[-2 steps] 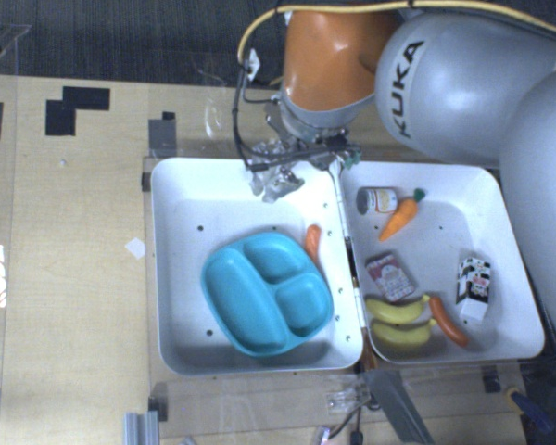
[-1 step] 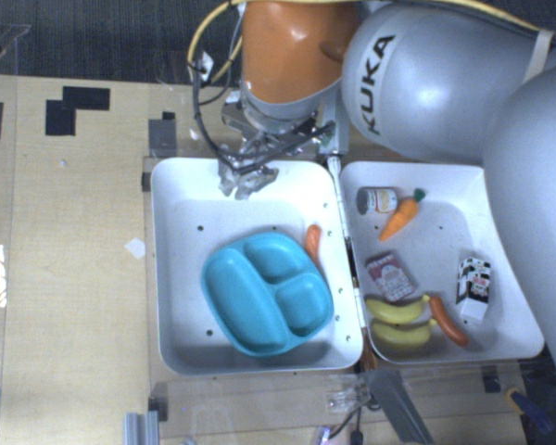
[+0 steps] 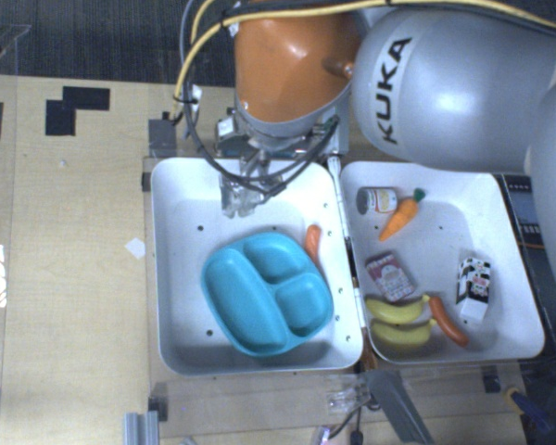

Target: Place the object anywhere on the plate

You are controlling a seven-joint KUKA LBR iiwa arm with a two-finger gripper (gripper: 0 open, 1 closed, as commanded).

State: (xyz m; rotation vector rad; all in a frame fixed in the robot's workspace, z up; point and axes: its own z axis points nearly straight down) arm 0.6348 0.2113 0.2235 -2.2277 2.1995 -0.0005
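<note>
The likeliest object for this task is the small orange sausage-shaped piece [image 3: 312,242] lying in the left bin [image 3: 181,276], on the bin floor just beside the upper right edge of the blue plate [image 3: 267,292] and close to the bin's right wall; it appears to touch or nearly touch the plate's rim, though the slant of the view leaves that unsettled. It looks like a light, smooth plastic toy, stiff and rounded, so it would probably roll or slip if pinched near a tip; a grasp across its narrow middle, with the fingers either side of its long axis, seems the safest hold, and the nearby wall and plate rim leave little room for them. The plate has 3 compartments, sits tilted toward the lower left of the bin, and carries nothing. The gripper [image 3: 241,193] hangs over the upper part of the left bin, above bare floor, apart from both the orange piece and the plate; its fingers are lost among cables and brackets, so I cannot tell how they stand, and nothing is seen held there. The arm [image 3: 445,82] spans the top of the scene. The right bin [image 3: 510,202] holds a small can [image 3: 378,200], a carrot [image 3: 401,215], a red packet [image 3: 390,277], 2 bananas [image 3: 398,321], another orange sausage [image 3: 447,321] and a milk carton [image 3: 474,288], all well apart from the plate.
</note>
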